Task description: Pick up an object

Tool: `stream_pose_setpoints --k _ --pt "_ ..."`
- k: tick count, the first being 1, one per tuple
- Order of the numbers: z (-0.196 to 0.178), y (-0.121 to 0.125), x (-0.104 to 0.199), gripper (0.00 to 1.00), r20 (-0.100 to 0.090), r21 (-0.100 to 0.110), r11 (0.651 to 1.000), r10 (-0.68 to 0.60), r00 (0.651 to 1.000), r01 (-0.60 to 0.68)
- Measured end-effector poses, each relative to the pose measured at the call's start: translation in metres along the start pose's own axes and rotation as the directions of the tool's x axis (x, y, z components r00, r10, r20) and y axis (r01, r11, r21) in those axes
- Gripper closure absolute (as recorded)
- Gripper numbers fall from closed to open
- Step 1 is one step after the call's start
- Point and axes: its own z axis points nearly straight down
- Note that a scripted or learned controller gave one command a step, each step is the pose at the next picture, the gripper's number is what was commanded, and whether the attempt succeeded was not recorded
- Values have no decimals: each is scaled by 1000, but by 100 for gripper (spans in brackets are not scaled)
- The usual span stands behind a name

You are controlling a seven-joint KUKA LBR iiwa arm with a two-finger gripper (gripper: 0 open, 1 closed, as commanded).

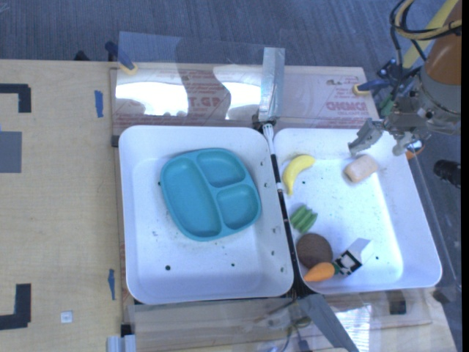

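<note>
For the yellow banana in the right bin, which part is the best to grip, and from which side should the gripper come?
Probably the middle of the banana, taken from above. It lies flat on the floor of the right bin, curved, close to the bin's left wall, so a sideways approach looks blocked there. Set the fingers across its narrow width at the bend, where the body is thickest. The green piece lies apart, below it.

Teal tray (211,193); yellow banana (296,171); orange carrot (319,272); brown kiwi (314,248).
</note>
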Motion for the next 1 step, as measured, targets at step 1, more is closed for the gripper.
stream_pose_setpoints --k 1 --pt "89 -65 11 0 -1 6 995 -102 995 102"
